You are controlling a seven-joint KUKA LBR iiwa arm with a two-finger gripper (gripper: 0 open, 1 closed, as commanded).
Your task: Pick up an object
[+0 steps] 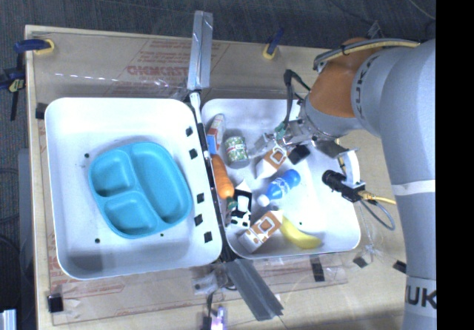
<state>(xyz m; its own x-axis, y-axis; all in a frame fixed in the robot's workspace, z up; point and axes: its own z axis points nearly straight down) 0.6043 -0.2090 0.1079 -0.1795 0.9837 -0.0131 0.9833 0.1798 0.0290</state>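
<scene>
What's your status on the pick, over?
Gripper low in right bin, over small carton. Nothing seen held. Blue bottle, can crowd close.

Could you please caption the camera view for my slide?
The arm's gripper reaches into the cluttered right bin; a blue tray fills the left.

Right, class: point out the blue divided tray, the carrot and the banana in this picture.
blue divided tray (138, 188): camera view, on its central ridge.
carrot (222, 178): camera view, on its orange middle.
banana (300, 236): camera view, on its yellow curved body.
</scene>
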